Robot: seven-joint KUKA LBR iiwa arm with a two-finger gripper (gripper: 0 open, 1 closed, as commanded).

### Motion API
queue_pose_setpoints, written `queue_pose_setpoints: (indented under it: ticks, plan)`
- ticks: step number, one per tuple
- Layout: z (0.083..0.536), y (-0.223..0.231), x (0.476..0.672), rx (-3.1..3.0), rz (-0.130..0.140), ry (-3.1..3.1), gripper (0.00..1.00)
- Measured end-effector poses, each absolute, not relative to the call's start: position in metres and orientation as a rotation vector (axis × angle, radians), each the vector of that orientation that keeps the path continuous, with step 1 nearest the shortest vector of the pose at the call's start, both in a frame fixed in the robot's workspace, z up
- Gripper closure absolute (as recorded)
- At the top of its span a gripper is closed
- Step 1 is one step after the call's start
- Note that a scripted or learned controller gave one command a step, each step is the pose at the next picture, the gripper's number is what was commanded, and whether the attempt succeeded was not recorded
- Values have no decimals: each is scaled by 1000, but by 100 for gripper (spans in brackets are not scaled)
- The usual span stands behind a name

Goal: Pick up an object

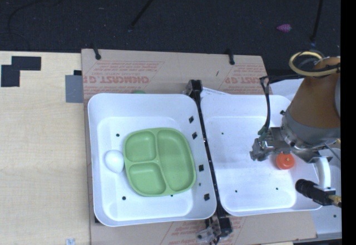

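Gripper [260,148] low in right bin [233,199], metal head at left end of wrist. I cannot tell finger state from this angle. Small orange-red object [285,161] lies on bin floor just right of gripper head, close beside it, not visibly between fingers. Well left, in left bin [105,205]: green divided plate [159,161], white egg-like ball [114,160] touching its left edge.

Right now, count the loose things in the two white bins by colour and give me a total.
Green: 1, the divided plate in the left bin.
White: 1, the small egg-like ball, touching the plate's left edge.
Orange-red: 1, the small round piece in the right bin, close beside the gripper.
Total: 3
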State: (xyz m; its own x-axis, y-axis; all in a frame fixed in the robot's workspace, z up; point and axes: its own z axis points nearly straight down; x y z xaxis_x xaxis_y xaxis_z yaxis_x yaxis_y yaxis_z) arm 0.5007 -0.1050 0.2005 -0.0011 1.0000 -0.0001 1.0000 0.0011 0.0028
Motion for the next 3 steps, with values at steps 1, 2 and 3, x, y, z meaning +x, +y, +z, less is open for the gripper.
queue_pose_setpoints:
  ticks: [1,2,3]
  plan:
    - [263,-108,499,2218,4,2220,100]
    - [246,-61,514,2221,-3,2229,100]
    - [231,-7,526,2221,-5,2229,100]
